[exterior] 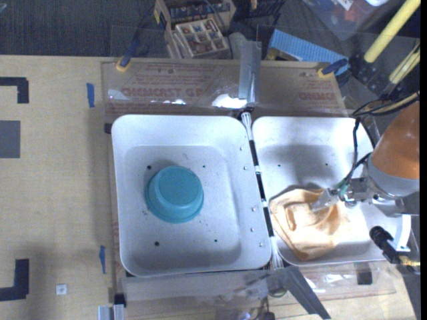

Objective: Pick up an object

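A teal bowl sits upside down in the left bin, well apart from the arm. In the right bin a crumpled tan cloth fills the near corner. The gripper reaches in from the right and touches the cloth's top edge; whether it is pinching the fabric cannot be made out.

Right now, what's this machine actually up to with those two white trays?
The robot arm reaches in from the right and has its hand down on a crumpled tan cloth in the right bin. Whether it has gripped the cloth is hard to tell. A teal bowl sits upside down in the left bin, untouched.
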